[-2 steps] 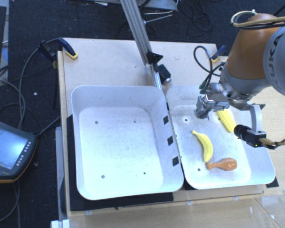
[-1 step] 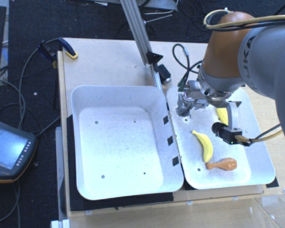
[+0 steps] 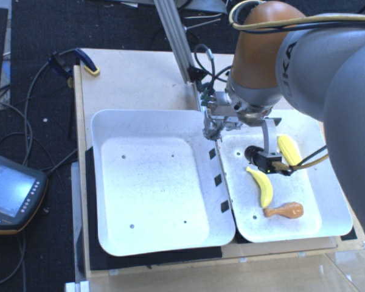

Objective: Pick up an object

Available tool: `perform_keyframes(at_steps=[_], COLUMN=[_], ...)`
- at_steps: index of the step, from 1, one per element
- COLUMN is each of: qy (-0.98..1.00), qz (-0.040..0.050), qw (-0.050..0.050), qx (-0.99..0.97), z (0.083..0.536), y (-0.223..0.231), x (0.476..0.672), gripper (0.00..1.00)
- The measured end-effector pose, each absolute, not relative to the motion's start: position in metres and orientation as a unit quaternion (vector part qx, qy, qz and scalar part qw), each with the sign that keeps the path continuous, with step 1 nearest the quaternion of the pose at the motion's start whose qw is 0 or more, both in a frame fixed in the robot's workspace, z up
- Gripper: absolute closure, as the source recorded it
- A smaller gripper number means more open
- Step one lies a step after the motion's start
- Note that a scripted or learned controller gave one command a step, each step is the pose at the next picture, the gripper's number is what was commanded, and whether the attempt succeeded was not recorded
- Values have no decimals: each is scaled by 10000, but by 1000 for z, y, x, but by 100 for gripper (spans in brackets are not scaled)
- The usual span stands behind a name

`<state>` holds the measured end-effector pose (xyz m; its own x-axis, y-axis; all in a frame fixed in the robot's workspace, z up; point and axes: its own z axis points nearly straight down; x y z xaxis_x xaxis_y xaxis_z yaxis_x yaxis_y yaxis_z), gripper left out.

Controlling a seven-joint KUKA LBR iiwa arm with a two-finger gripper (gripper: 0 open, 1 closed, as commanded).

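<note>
This was a robotics lab or test cell, not a home. A large grey industrial arm with an orange band (image 3: 274, 41) reached over a pale wooden bench (image 3: 140, 81) bearing two shallow white plastic bins (image 3: 103, 123). A grey handheld control pendant with a screen (image 3: 12, 193) lay on the dark carpeted floor (image 3: 30, 29) among loose black cables (image 3: 24, 120), and a slanted aluminium rail (image 3: 173, 32) rose behind the bench.

From my console: both white bins (image 3: 103, 126) look like smooth, matt plastic, speckled with dark flecks; the bench (image 3: 140, 78) shows pale, dull board; two bananas (image 3: 263, 187) and a brown drumstick (image 3: 285, 210) gleam like glossy plastic.
</note>
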<state>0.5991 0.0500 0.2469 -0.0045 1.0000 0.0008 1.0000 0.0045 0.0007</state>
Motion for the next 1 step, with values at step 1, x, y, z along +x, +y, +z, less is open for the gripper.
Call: perform_keyframes(at_steps=[1], qy=[-7083], qz=[3], qw=[2], qx=[-7059], z=[233], y=[98], x=[616], gripper=[100])
